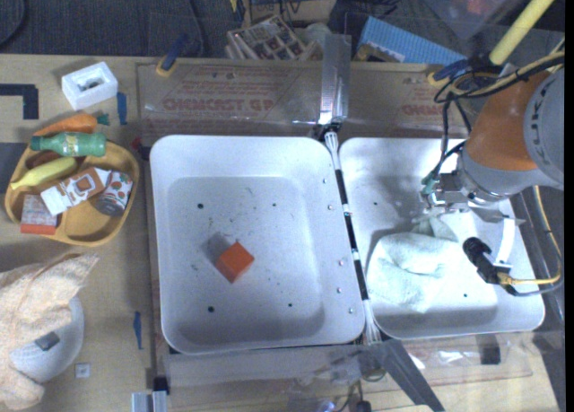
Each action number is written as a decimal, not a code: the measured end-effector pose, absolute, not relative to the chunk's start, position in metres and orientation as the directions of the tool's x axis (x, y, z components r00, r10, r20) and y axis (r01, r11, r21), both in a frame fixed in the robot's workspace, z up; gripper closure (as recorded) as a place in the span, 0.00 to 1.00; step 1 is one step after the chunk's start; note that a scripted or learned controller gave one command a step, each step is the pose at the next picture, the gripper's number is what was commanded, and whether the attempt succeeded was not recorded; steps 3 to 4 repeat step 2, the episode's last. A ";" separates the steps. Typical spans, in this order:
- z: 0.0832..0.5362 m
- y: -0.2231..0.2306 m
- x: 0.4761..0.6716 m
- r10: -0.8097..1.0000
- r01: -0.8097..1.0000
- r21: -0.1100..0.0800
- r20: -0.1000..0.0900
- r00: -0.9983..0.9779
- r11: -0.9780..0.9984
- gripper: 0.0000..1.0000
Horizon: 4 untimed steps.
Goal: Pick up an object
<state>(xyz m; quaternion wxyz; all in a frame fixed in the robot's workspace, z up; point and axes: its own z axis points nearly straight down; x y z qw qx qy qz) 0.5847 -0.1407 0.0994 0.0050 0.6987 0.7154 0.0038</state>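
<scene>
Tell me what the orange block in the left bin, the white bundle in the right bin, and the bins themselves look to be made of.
Orange block: looks like matte painted wood or foam; flat faces, crisp edges, no shine. It is too small to tell.
White bundle: soft cloth or crumpled plastic film; creased, slumped, pale.
Left bin and right bin: probably moulded plastic; smooth, rounded corners, slight sheen.

On the bench's left edge sits a tan bowl (67, 226) heaped with toy groceries: a green bottle (70, 144), a yellow banana (40, 172) and small printed packets (82, 188). A small white box (89, 83) lies near the back left corner. A crumpled beige bag (40, 311) fills the front left corner. Behind the bench stand a wooden crate (269, 38) and a blue board (408, 42).
</scene>
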 end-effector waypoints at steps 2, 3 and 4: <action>0.088 -0.134 0.663 0.985 0.985 0.006 -0.003 -0.171 0.171 0.00; 0.088 -0.134 0.663 0.985 0.985 0.006 -0.003 -0.171 0.171 0.00; 0.088 -0.134 0.663 0.985 0.985 0.006 -0.003 -0.171 0.171 0.00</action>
